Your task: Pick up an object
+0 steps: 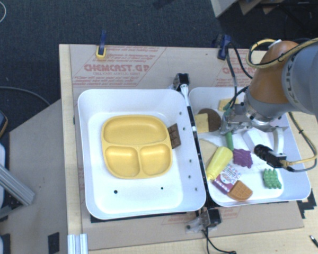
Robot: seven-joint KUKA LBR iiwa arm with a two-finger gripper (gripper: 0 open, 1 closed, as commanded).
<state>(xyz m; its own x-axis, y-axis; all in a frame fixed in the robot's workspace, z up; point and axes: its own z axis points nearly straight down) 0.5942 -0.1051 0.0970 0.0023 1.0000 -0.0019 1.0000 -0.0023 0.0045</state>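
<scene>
Two white bins side by side on bench. Left bin point(95, 189): yellow divided plate point(136, 145), brown block point(174, 136) touching its right edge. Right bin point(294, 187): yellow corn-shaped toy point(218, 162), purple grape cluster point(242, 157), green toy point(272, 178), orange wedge point(239, 191), printed packet point(228, 175), brown round piece point(210, 119), pale yellow block point(202, 123). Gripper point(234, 125) low over right bin's rear, just above a thin green stick point(229, 140). Finger state cannot be told; nothing seen between them.
</scene>
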